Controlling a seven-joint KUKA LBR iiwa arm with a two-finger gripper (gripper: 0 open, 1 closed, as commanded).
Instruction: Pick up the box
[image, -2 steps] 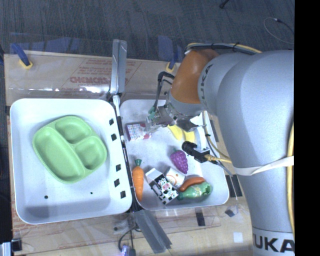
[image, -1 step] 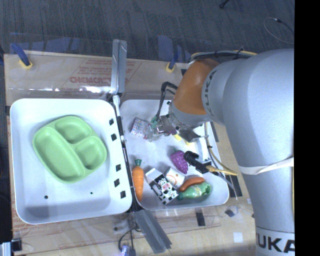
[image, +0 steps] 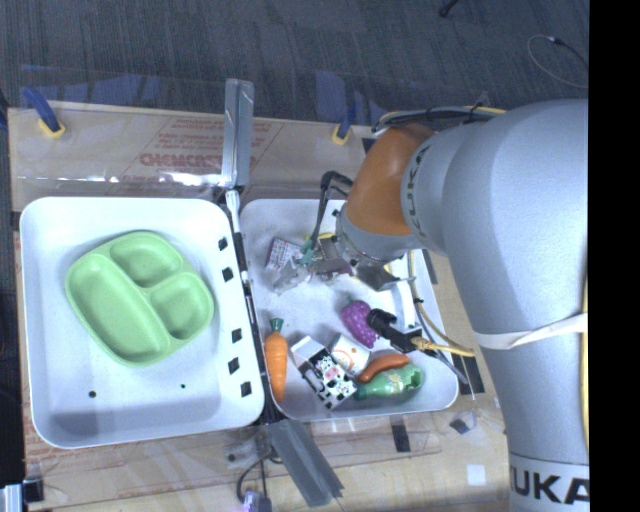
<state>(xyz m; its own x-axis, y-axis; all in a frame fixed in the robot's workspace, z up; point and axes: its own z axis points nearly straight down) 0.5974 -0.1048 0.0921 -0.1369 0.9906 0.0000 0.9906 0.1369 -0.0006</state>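
In the camera view, the grey arm (image: 500, 230) with its orange band enters from the right and bends down over the right bin (image: 262, 395). The gripper (image: 300, 262) is low in the upper part of this bin, over some crumpled clear packaging (image: 283, 255); I cannot tell its state. The box (image: 330, 372), white with a black pattern, lies near the front wall, apart from the gripper. A carrot (image: 276, 362) lies just left of it, a green bottle (image: 390, 383) on its right, a purple object (image: 358, 322) above. The left bin (image: 40, 300) holds a green divided plate (image: 140, 295).
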